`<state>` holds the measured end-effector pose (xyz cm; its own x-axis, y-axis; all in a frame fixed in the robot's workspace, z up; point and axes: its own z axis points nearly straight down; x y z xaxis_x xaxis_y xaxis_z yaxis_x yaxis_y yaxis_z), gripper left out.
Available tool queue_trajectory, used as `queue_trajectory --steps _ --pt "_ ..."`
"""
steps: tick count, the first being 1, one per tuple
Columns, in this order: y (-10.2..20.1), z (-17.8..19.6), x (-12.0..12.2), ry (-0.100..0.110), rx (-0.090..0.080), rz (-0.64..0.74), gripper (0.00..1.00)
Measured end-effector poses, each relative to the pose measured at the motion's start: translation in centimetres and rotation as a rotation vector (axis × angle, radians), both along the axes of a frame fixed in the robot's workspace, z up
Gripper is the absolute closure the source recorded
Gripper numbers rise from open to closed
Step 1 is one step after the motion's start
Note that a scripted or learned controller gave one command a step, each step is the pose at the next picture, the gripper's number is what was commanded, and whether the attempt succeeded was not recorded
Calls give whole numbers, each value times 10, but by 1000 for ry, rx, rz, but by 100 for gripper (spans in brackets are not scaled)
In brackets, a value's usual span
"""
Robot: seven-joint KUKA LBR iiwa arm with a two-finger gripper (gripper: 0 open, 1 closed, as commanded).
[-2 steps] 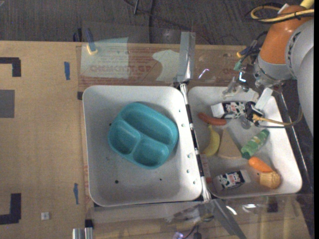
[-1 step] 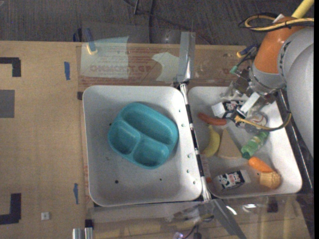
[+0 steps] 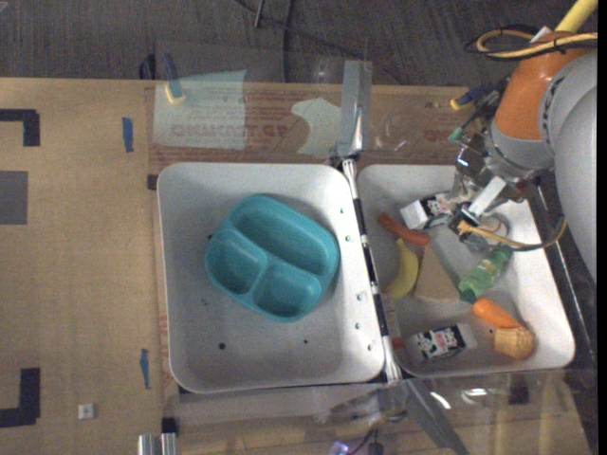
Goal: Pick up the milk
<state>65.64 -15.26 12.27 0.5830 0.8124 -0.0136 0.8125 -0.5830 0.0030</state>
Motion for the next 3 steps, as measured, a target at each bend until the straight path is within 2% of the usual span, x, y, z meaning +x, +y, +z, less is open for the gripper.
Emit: queue_trajectory --steps 1,2,3 --pt "5 -11 -3 3 0 7 100" --pt "12 -10 2 -11 4 15 0" --pt "11 1 3 -14 3 15 100"
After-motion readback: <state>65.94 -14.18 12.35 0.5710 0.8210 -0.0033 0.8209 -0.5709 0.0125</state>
